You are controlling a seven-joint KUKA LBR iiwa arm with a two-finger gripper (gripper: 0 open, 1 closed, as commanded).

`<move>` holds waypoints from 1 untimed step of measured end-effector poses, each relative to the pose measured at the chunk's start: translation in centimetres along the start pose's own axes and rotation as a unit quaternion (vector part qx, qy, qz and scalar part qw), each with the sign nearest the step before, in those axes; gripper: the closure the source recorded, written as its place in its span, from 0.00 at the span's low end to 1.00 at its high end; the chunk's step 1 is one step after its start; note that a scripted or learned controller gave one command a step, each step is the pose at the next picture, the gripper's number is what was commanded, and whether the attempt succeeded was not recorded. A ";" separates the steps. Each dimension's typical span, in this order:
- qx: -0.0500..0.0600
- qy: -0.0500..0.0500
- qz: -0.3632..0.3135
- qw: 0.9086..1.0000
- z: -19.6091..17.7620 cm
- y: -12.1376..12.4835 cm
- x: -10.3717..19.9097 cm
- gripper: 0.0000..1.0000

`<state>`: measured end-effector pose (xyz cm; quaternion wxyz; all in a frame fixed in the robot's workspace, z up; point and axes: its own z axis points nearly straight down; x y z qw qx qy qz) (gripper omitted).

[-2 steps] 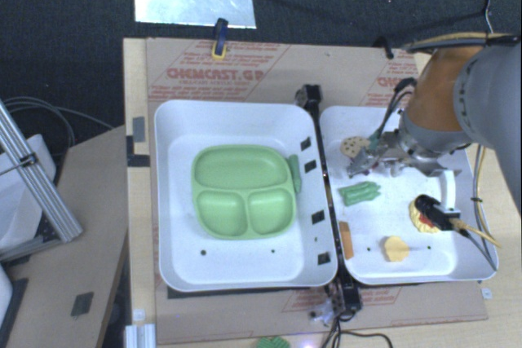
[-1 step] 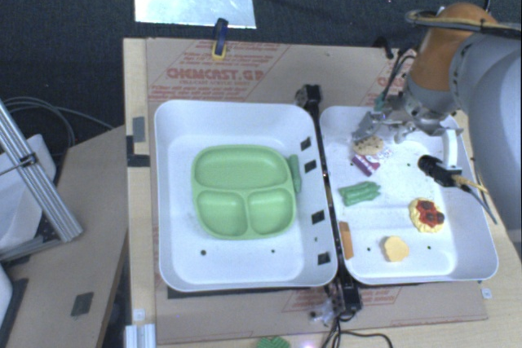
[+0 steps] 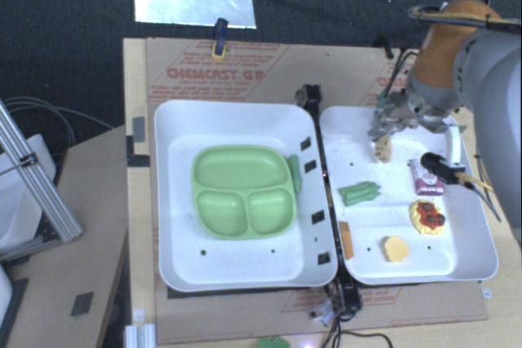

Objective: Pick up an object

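A: Dark carpet is seen behind the bench (image 3: pixel 359 73), which is covered with printed cardboard and carries two white bins side by side. Which step is judged to be in hand?

B: The approach, it is judged. The hand (image 3: pixel 383 130) is placed low over the far part of the right bin (image 3: pixel 481 257), directly above a small tan object (image 3: pixel 382 149). Whether the hand is spread or pressed together cannot be told, so no grasp can be claimed.

A: What is called for next?

B: Probably a closing on the tan object and a straight lift, if it is really reached.

A: And what is kept in the bins?

B: In the left bin (image 3: pixel 175 126) a green divided tray (image 3: pixel 242 190) is laid alone. In the right bin a green pod-like toy (image 3: pixel 359 192), an orange stick (image 3: pixel 345 240), a yellow piece (image 3: pixel 395 248), a red and yellow toy (image 3: pixel 428 216) and a pink packet (image 3: pixel 424 178) are scattered, all apart from the hand.
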<state>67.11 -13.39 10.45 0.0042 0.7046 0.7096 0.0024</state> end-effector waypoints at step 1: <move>0.000 0.003 -0.002 1.000 -8.7 -5.3 7.5 1.00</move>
